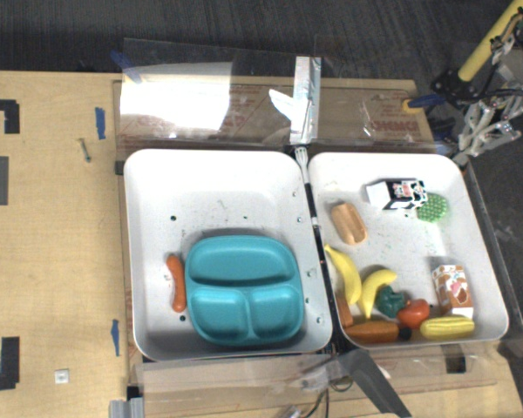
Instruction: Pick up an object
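Currently gripper (486, 129) is sitting at upper right, outside both bins, grasp state impossible to tell. Bananas (349, 273), bun (349, 223), carton (396, 193) are lying in right bin (392, 238); teal tray (242, 290) is occupying left bin (218, 190).

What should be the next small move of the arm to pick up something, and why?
Probably swing the gripper, now beyond the right bin's far right corner, in over the hot dog bun. The bun lies apart from other things, with bare floor around it, while the bananas and the items near them crowd together.
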Robot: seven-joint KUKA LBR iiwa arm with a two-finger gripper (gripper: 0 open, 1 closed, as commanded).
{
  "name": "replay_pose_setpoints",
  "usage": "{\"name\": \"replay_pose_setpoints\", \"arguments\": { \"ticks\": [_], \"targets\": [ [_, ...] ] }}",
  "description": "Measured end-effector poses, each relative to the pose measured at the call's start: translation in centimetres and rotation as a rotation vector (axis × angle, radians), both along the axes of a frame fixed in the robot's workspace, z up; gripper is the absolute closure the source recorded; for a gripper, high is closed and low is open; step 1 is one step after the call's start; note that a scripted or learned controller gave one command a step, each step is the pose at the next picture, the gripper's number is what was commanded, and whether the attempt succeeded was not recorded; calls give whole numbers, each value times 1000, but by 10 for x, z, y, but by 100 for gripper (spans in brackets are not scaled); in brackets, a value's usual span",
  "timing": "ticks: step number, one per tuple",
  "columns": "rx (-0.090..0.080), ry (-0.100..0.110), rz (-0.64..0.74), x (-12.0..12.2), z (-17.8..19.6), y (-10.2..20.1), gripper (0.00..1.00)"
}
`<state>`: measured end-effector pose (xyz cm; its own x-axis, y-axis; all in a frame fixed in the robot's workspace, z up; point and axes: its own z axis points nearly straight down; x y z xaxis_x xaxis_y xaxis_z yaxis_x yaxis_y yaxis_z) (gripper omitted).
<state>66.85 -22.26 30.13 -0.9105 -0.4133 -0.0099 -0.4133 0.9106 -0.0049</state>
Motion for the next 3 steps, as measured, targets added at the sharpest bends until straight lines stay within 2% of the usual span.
{"name": "replay_pose_setpoints", "arguments": {
  "ticks": [1, 2, 3],
  "targets": [
    [-2, -2, 94, 0, 10, 0, 100],
    [0, 5, 287, 0, -6, 1, 100],
    [-5, 0, 503, 0, -1, 1, 100]
  ]
}}
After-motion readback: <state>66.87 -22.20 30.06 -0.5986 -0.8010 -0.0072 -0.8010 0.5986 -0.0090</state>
